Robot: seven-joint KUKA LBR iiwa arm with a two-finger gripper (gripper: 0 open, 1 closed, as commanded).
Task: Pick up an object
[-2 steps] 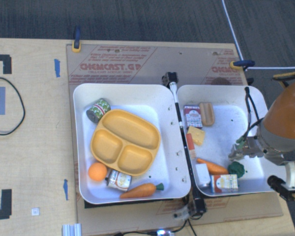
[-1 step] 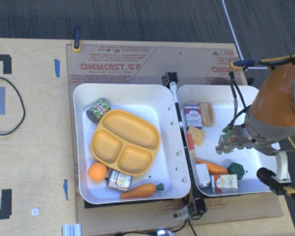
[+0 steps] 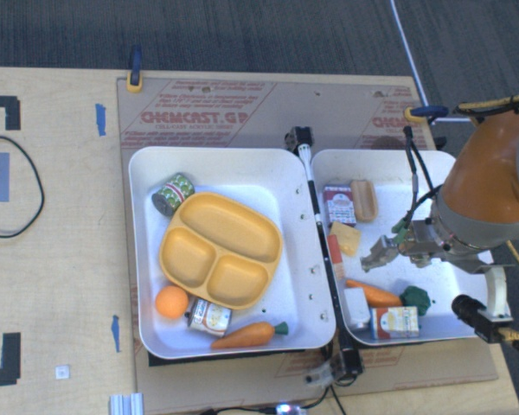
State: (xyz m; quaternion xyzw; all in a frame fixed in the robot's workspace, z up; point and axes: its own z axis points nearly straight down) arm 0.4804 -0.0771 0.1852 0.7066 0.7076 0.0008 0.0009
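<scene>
The arm (image 3: pixel 493 175) enters from the right edge of the camera view. Its orange band sits uppermost, with the grey wrist section directly below it. The wrist is angled leftward and slightly downward in the view. The gripper (image 3: pixel 374 258) extends from the wrist toward the left, its metal fingers (image 3: pixel 382 251) pointing left. Black cables run along the arm to the wrist.

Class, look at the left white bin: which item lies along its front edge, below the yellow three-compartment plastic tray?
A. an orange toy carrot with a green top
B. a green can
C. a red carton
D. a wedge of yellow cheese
A: the orange toy carrot with a green top lies along the front edge of the left white bin, below the yellow three-compartment plastic tray.
</scene>
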